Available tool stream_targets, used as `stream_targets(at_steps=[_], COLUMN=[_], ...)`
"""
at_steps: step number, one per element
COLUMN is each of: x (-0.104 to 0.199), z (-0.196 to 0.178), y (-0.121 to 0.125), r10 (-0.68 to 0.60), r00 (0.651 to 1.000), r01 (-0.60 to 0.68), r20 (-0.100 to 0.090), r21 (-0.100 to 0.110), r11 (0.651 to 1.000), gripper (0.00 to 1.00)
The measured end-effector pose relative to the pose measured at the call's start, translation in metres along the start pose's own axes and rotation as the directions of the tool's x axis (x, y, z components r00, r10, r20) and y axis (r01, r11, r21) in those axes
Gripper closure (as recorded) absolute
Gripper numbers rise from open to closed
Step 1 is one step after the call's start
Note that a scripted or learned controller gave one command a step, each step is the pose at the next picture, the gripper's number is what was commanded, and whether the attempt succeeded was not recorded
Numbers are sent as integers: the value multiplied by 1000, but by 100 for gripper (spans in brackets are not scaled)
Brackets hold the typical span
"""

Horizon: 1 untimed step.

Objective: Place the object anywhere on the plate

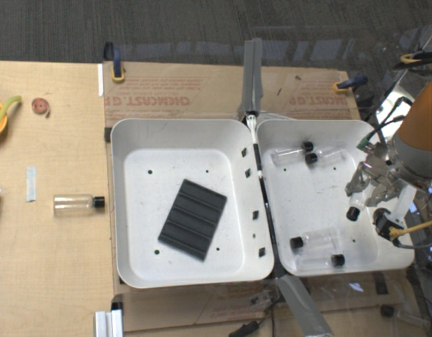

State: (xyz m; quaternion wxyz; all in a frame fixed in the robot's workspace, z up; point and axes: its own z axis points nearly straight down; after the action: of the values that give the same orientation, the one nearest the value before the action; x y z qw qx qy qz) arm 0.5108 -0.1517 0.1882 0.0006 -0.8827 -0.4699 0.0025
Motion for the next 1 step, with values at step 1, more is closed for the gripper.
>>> stream_targets(at_steps=[1], x=[33], z=[-233], y=[64], r10=[115], r00=[993], r01=[-115], r20=[1], r21=[0], r11=[993], gripper=[100])
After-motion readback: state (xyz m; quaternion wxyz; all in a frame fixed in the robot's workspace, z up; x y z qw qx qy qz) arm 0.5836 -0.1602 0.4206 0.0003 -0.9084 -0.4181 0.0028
